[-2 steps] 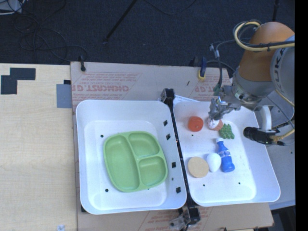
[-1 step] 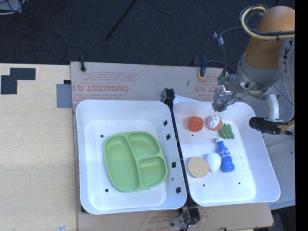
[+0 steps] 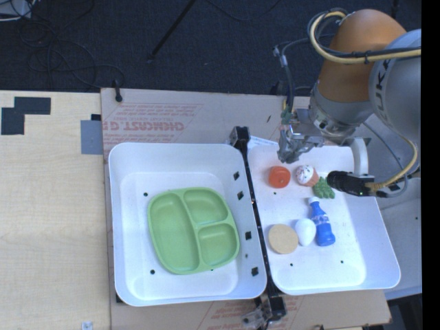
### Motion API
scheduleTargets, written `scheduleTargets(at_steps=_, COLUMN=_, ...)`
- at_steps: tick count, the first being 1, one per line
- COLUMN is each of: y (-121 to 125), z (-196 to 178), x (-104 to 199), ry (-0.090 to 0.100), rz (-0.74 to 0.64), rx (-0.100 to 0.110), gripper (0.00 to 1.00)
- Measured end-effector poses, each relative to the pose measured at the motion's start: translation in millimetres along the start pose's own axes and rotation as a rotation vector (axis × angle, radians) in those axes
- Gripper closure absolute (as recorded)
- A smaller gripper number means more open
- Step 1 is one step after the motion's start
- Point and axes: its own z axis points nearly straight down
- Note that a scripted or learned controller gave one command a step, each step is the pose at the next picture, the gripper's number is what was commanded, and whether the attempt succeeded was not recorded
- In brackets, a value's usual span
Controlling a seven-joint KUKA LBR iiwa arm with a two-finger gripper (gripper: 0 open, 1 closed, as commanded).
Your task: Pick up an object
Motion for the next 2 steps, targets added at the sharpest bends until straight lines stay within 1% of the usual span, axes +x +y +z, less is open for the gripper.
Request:
scheduleTargets(at_steps=1, y=-11, z=21, x=50, ry=-0.001, rz=0.0, rx=0.003, gripper=1.0)
scheduleTargets(at_steps=2, y=-13, z=23, x=111, ry=0.0, rz=-0.001, rx=0.001, gripper=1.0)
